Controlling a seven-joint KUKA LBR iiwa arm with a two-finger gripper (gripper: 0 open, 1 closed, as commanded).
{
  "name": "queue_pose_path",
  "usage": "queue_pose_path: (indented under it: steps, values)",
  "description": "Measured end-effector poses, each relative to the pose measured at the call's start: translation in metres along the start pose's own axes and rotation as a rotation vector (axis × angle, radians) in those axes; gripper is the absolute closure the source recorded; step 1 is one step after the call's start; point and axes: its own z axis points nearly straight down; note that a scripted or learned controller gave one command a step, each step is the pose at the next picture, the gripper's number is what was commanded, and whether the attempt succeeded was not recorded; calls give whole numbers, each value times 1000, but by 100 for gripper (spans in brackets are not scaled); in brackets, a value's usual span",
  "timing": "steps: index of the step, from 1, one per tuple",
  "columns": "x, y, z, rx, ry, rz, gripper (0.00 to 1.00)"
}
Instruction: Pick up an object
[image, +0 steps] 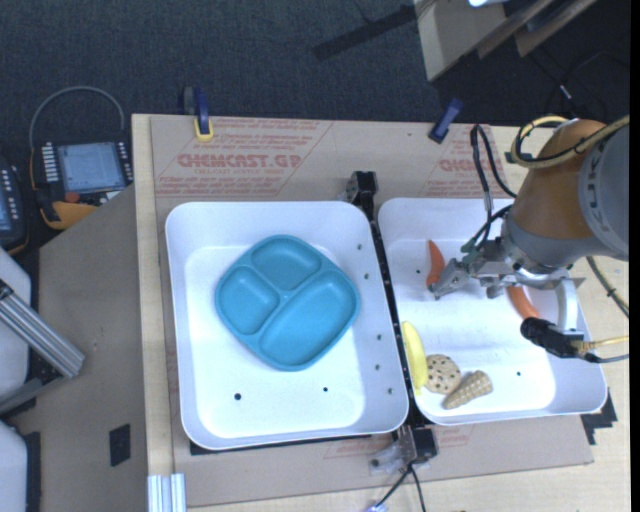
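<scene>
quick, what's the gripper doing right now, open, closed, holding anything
Gripper: over the right bin, next to the orange carrot; open or closed cannot be told, and nothing is seen between its fingers.

Orange item (523, 300) partly hidden under tool (480, 275); arm (580, 190) cut off at right edge; finger state unclear, prob.

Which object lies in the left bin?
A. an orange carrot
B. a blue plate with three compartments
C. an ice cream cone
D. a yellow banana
B: the blue plate with three compartments rests alone in the left bin, while the carrot, banana and cone all lie in the right bin.
</scene>
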Motion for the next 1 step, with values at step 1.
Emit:
queue_pose_path:
  steps: [1]
  values:
    - [0,2,-13,-7,-2,1,100]
